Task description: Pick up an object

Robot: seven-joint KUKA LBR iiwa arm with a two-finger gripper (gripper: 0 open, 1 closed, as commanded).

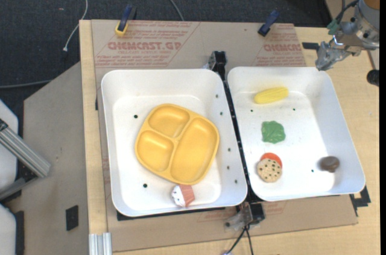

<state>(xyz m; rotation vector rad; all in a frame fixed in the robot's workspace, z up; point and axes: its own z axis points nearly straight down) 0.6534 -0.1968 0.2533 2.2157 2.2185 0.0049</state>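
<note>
Arm drawn up at the far right corner

We see our arm point(369, 3) entering from the right edge of the view near the top, with just its lower end in sight: a pale grey wrist section with dark cables looping beside it. Below the wrist, the gripper point(325, 61) hangs at the end of a metallic, silvery body that points down and toward the left. It sits high in the view, at the far right, and we see nothing between its tips. From this slanted overhead angle the tips are small and blurred, so we cannot make out how the gripper is set.
</note>
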